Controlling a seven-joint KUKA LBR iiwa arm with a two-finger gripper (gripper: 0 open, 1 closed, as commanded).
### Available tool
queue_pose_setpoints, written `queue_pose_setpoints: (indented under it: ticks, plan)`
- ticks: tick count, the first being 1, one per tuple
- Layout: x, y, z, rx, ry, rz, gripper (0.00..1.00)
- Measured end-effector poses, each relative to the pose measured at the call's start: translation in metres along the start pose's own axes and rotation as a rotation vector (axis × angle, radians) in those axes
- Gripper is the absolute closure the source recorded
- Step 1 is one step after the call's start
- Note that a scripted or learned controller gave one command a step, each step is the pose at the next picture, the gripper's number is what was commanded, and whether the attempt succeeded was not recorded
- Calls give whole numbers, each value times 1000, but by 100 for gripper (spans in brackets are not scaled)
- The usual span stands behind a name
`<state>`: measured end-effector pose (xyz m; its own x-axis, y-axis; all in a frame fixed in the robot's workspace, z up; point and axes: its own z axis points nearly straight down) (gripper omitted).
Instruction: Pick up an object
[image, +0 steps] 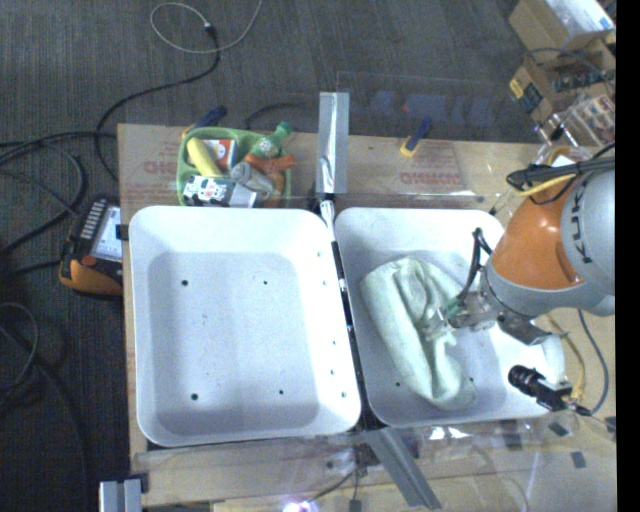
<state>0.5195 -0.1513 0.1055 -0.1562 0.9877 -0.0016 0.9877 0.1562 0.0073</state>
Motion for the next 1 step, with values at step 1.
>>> queue_pose_setpoints:
  ticks: [1]
  plan:
    - [47,90,-84,9,0,-7,100]
